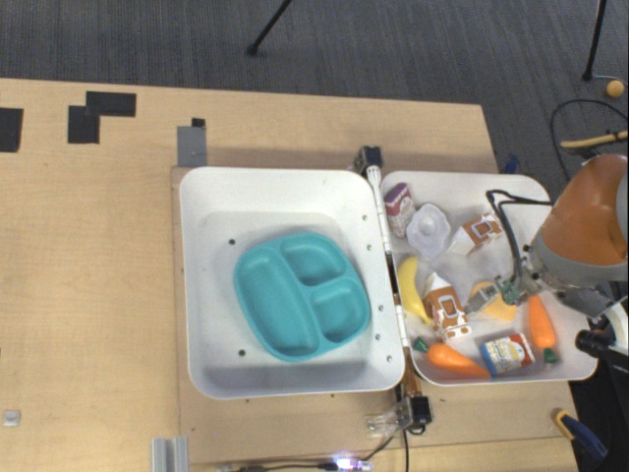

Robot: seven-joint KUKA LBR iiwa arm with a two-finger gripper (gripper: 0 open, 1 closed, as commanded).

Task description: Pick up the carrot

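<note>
Wooden surface (88,293) carries two white bins side by side. Left bin (211,264), centre of frame, holds a teal divided plate (300,295). Right bin (457,187) holds clutter: a banana (410,289) at its left edge, small cartons, a clear plastic cup (429,230). Two carrots are present: one carrot (456,360) lies along the bin's lower edge, a second carrot (540,324) lies at lower right. The hand (511,288) sits just left of that second carrot; whether its fingers are open or closed cannot be told, nor any hold confirmed.
</note>
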